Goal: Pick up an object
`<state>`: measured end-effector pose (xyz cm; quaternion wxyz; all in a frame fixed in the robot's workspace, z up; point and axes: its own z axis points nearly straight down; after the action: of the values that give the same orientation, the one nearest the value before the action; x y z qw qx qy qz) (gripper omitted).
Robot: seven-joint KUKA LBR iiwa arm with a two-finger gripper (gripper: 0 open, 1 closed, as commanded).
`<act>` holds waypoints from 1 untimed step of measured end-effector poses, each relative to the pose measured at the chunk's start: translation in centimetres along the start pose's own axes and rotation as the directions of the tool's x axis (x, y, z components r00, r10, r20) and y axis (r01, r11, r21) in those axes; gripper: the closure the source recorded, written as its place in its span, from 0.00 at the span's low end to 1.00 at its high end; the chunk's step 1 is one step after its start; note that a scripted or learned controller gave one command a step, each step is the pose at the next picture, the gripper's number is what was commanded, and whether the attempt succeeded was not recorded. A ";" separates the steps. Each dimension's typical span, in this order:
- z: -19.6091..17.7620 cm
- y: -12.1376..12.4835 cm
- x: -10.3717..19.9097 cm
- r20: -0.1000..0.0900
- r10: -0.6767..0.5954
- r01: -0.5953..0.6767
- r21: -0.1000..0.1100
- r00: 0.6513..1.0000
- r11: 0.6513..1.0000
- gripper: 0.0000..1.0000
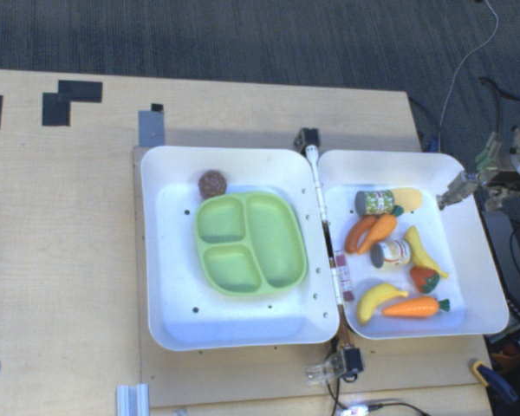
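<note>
The right bin holds several toy foods. A green can lies at the back beside a yellow piece. Two orange carrots lie crossed below it. A small jar sits in the middle, with a banana and a red pepper to its right. Another banana and a carrot lie at the front. My gripper hangs over the right bin's back right corner, apart from all the toys, with nothing visibly in it.
The left bin holds a green divided plate and a small brown round piece behind it. A divider runs between the bins. Cables and dark gear crowd the far right.
</note>
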<state>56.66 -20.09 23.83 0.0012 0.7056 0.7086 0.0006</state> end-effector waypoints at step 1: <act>14.7 3.6 -0.4 -0.002 -0.003 0.003 -0.001 1.000 1.000 0.00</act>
<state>60.26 -20.43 9.16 0.0010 0.7044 0.7098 0.0016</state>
